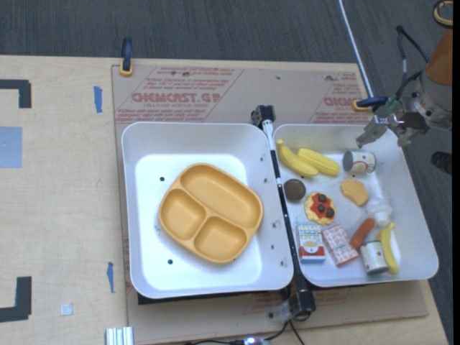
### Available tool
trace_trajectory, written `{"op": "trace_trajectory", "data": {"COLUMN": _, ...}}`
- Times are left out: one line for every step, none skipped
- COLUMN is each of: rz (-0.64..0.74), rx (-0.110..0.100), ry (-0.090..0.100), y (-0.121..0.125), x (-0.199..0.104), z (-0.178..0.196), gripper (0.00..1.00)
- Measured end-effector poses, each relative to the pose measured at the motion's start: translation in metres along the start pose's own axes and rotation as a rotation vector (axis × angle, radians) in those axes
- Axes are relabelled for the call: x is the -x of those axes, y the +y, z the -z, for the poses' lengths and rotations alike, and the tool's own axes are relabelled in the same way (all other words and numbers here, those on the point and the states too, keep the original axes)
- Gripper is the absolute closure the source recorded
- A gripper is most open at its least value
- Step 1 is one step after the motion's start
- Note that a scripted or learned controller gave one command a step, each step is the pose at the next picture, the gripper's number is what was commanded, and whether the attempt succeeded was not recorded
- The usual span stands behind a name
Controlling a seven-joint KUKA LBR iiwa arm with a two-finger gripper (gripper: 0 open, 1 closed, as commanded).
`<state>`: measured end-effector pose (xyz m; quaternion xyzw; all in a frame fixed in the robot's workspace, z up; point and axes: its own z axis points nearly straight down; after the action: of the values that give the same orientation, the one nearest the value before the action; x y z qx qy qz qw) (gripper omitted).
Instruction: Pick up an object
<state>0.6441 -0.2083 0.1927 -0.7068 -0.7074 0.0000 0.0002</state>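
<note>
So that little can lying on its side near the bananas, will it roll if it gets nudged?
Probably. The can lies on its round side on the bin's smooth white floor, so a nudge would likely roll it. It looks small and toy-like, so probably light, and may slip from a pinch.

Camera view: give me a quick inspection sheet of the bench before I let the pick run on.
Surface: wooden bench bearing a printed board under two white bins.
Job's things: right bin holds two bananas, a small can, a brown round piece, a toy pizza, a biscuit, two small cartons, a sausage and another can beside a third banana.
Clutter: left bin holds a yellow divided plate.
Grippers: gripper hangs over the right bin's far edge, above the small can; nothing seen between its fingers.
Cables: a black cable runs between the bins.
Surroundings: grey carpet.
</note>
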Motion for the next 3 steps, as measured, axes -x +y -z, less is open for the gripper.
{"op": "trace_trajectory", "data": {"rz": 0.0, "rx": 0.005, "ry": -0.003, "y": 0.014, "x": -0.028, "z": -0.096, "gripper": 0.0}}
{"op": "trace_trajectory", "data": {"rz": 0.0, "rx": 0.02, "ry": -0.009, "y": -0.02, "x": -0.074, "z": -0.1, "gripper": 0.0}}
{"op": "trace_trajectory", "data": {"rz": -0.007, "rx": 0.021, "ry": -0.016, "y": -0.04, "x": -0.104, "z": -0.1, "gripper": 0.0}}
